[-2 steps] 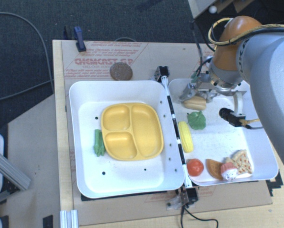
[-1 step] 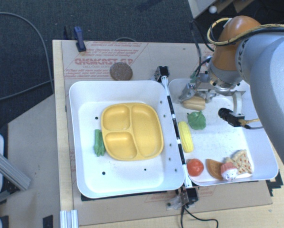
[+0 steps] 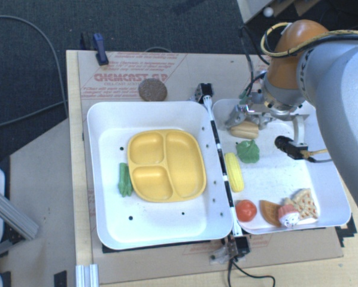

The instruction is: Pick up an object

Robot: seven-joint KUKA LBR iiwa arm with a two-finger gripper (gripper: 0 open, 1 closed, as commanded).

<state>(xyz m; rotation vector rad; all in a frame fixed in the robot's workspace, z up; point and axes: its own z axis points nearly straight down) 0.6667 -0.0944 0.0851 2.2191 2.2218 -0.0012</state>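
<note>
From the overhead camera you've got the gripper (image 3: 249, 116) down at the right bin's (image 3: 322, 217) far left corner, right over a pale tan bread roll (image 3: 244, 130), grip state hidden, can't tell.

Red print on the cardboard sheet (image 3: 128, 76) under the bins, just behind the left bin (image 3: 101, 160), seemed to read "CHEMCAST GP" in large letters, while its smaller lines were too blurred to read.

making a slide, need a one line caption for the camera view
KUKA arm's tool low over a tan food piece in the right bin; yellow tray in the left bin.
</note>
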